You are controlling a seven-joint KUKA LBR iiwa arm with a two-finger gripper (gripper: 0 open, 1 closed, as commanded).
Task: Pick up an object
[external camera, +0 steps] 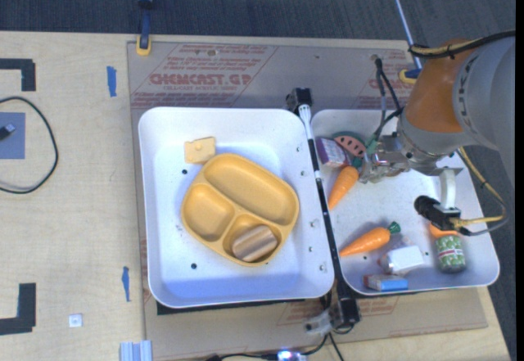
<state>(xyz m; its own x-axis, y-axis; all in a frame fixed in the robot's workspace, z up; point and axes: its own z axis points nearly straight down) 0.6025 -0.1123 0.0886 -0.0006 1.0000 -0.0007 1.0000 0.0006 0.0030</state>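
My gripper hangs low over the back left part of the right bin, reaching in from the right. Just left of it lies an orange carrot, tilted, with its thick end towards the gripper. A watermelon slice and a purple packet lie just behind that carrot. A second carrot with a green top lies nearer the front. Along the front of the bin are a white block, a green can and a small red and blue piece.
The left bin holds a yellow divided plate with a brown bread roll in one compartment, and a yellow cheese wedge behind it. A black divider bar runs between the bins.
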